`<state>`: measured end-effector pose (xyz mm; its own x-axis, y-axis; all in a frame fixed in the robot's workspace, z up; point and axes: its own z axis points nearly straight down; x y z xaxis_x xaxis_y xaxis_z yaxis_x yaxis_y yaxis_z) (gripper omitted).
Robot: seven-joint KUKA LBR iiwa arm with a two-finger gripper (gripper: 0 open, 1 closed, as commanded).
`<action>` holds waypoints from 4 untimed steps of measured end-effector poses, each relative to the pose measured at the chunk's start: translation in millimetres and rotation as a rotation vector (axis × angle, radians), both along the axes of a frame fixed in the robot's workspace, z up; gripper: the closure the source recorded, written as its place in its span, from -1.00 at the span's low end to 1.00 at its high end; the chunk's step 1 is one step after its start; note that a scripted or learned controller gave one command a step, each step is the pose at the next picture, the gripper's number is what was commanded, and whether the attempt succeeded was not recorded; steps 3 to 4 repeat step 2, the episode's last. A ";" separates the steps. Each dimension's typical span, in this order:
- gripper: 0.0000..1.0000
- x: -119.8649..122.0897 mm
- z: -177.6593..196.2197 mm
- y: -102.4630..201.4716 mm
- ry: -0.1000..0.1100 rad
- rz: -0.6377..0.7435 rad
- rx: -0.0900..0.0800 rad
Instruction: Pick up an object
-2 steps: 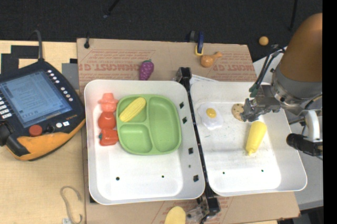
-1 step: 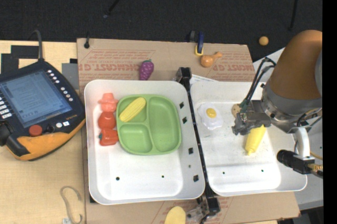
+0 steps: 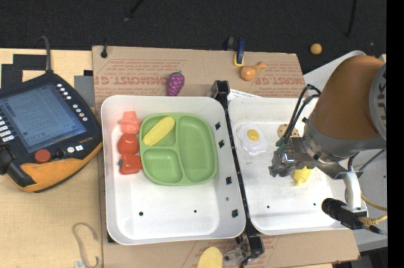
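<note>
A cardboard-lined bench carries two white bins; in the right bin (image 3: 265, 210) a small yellow toy (image 3: 302, 176) lies just beside the gripper (image 3: 281, 166). Whether that gripper is spread or closed cannot be told. The toy looks light, hard and slick, best pinched across its middle.

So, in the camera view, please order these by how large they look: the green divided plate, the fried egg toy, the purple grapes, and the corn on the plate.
1. green divided plate
2. corn
3. fried egg toy, which looks close to the corn
4. purple grapes
</note>
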<state>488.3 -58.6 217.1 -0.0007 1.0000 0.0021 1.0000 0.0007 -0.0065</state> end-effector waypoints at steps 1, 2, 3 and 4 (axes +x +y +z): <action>1.00 1.0 0.8 -2.1 -0.003 -0.005 -0.001; 1.00 7.3 0.0 0.5 -0.004 -0.002 -0.001; 1.00 7.3 0.0 0.5 -0.004 -0.002 -0.001; 1.00 7.3 0.0 0.5 -0.004 -0.002 -0.001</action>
